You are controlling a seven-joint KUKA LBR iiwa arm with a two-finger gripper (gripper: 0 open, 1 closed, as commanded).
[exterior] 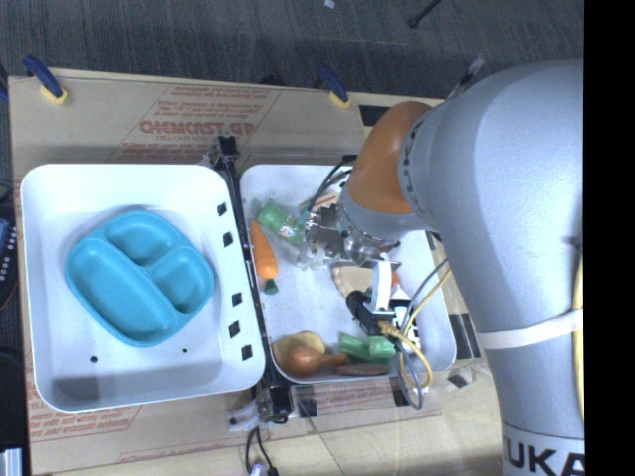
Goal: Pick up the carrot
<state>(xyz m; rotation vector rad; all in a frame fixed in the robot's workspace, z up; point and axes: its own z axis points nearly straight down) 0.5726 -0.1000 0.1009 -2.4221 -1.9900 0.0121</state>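
At the near edge of the right bin (444, 350), a yellowish-brown pear-like piece (303, 353) and a green item (365, 345) are lying together against the wall. Just above them the arm (496, 216) is reaching in from the right, its orange band (382, 172) sitting over the middle of the bin, and the hand (319, 234) is hanging low over the bin floor, pointing left. Cables and metal parts are crowding that spot, so I cannot tell whether the hand is apart or together; nothing is showing clamped in it.

The carrot (264, 256) is lying lengthwise along the left wall of the right bin, just beside the divider, near the hand but apart from it. A green leafy piece (276, 218) is sitting between the carrot's far end and the hand.

Farther left, the other bin (60, 365) is holding a blue divided plate (141, 276). Beyond both, the desk (198, 117) is carrying printed cardboard held by blue clamps.

The risk, as I judge it, is the wall: with the carrot pressed so close, one side of the hand may be landing on the rim or pushing the carrot away instead of closing around it. The green piece could also be getting caught instead.
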